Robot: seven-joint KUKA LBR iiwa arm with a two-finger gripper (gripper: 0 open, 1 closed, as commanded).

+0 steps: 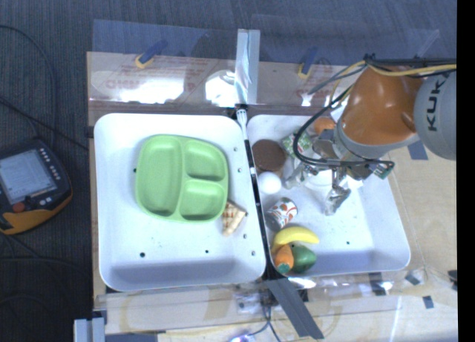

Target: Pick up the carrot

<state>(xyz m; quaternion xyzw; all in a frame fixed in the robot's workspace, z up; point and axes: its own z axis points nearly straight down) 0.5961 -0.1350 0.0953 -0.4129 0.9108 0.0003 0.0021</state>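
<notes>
- Jaws first: we see the gripper (320, 188) low over the right bin (378, 222), its two metal fingers (336, 198) spread apart with bare white bin floor between them, so it holds nothing.
- We place the carrot (283, 258) at the near-left corner of the right bin, a small orange piece tucked against the dividing wall. It touches a green vegetable (303, 258) on its right, and a banana (295, 237) lies just above, partly over it.
- We judge the carrot to be a light toy piece, stiff and fairly smooth, so it will not crush but may slip or roll out of a loose pinch.
- We would take hold across its short width at the exposed orange part, though the wall on one side and the green vegetable on the other leave little room for the fingers.
- We note the gripper sits well apart from the carrot, with a patterned egg-shaped piece (283, 210) and a white egg (269, 182) lying between them.
- We expect the banana and green vegetable to be nudged during any approach.
</notes>
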